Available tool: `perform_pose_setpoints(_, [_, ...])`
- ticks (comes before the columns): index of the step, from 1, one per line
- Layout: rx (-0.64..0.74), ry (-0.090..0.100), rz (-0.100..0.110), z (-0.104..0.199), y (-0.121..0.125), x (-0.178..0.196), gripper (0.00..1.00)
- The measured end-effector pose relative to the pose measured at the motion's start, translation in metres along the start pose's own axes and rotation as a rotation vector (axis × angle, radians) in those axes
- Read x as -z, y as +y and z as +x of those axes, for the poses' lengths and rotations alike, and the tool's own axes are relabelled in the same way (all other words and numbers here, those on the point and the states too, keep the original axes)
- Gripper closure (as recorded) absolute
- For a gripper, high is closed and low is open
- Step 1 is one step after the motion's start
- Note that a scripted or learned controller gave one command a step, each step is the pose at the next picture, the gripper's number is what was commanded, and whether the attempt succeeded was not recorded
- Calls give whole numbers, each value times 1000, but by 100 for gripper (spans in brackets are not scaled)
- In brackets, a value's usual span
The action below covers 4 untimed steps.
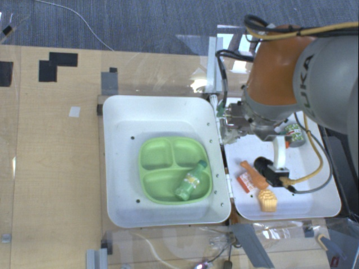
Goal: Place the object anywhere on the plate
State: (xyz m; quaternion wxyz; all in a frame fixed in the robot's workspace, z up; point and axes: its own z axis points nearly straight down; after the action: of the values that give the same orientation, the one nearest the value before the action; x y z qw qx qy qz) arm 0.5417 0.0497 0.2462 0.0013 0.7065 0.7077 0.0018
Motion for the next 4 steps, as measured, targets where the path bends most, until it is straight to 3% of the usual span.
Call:
perform_pose_setpoints(1, [0,0,0,0,0,0,0])
perform_pose_setpoints(4, [0,0,1,0,0,0,0])
